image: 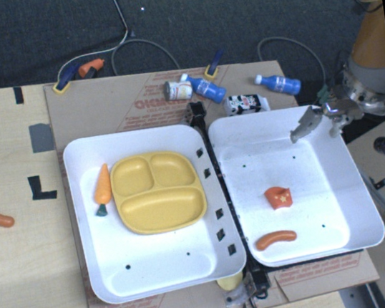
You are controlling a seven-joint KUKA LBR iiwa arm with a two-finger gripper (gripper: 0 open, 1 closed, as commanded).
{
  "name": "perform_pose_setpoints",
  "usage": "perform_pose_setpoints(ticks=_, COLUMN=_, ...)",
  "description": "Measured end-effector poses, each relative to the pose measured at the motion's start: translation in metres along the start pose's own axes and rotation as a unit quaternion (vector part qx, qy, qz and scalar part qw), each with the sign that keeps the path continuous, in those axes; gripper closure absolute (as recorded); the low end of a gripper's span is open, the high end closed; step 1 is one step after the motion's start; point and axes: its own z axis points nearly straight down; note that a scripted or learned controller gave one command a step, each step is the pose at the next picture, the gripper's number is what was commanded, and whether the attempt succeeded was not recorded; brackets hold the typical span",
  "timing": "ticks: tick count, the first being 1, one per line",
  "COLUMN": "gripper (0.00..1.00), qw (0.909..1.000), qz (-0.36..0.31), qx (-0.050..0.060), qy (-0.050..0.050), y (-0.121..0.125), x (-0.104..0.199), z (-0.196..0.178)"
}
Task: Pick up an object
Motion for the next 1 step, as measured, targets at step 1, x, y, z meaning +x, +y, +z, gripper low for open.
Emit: perform_pose_setpoints(ticks=1, gripper=0.0, qw=1.0, qz=0.0, qx=0.006, qy=0.002, y=-0.0266, x=0.0371, z=0.142)
